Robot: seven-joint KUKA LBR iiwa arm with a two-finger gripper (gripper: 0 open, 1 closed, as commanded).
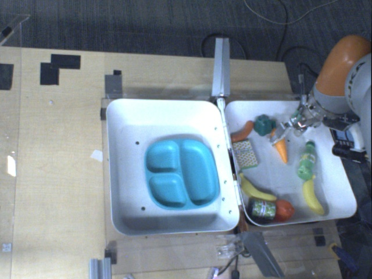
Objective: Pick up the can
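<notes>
The can (263, 209) is dark with a green label and lies on its side at the front edge of the right bin (343, 182). A red tomato (284, 210) touches its right side, and a banana (257, 190) lies just behind it. My gripper (296, 122) hangs over the back of the same bin, between a teal object (265, 124) and the bin's right wall, just above an orange carrot (281, 150). It is far from the can, nearly the bin's whole depth away.
The right bin also holds an orange sausage (242, 131), a patterned pad (244, 154), a green bottle (306, 161) and a second banana (313, 196). The left bin (125, 156) holds a blue divided plate (181, 173). A metal post (221, 68) stands behind the bins.
</notes>
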